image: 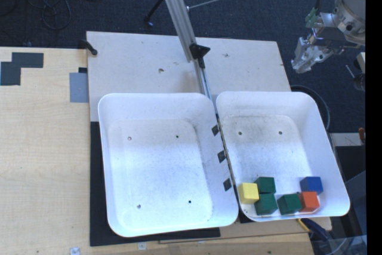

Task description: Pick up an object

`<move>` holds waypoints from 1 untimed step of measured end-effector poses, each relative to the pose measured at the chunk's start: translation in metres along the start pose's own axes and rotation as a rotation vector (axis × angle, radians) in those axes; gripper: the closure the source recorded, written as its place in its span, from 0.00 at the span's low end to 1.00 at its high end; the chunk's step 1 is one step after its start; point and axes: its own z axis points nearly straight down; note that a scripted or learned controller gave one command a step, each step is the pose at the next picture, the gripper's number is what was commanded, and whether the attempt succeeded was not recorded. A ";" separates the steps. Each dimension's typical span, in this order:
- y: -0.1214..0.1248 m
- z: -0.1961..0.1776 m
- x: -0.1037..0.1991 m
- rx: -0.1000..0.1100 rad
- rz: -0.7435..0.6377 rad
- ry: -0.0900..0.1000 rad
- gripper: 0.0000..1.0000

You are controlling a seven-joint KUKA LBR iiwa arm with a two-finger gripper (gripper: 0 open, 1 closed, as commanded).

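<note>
**Inspection: arm raised off the bins, blocks grouped in the right-hand bin**

The worktop (42, 146) is a pale wooden surface with a white board laid over its far middle part. Two shallow white plastic bins sit on it side by side, touching along their inner edges. The left bin (113, 128) is the larger in view. The right bin (316, 128) holds all the loose objects, gathered along its near wall.

A long ribbed aluminium rail (179, 15) runs at a slant from the top of the view down toward the seam between the two bins, with a black bracket part-way along it.

The grey robot arm enters at the upper right, its orange band at the frame edge. Its hand (305, 60) hangs beyond the far right corner of the right bin, over the dark floor, well apart from the blocks. Nothing is seen between its fingers. Whether the hand is open or closed cannot be told at this resolution.

Objects in the right bin, all small cubes:
- three dark green blocks, one at the back (265, 184), one just in front of it (266, 203), one to the right (289, 204);
- a yellow block (249, 192), touching the green pair on their left;
- a blue block (311, 184), nearest the right wall;
- an orange block (309, 201), just in front of the blue block and beside the right-hand green block.
</note>
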 end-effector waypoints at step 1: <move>0.015 0.067 -0.035 0.014 0.004 0.000 1.00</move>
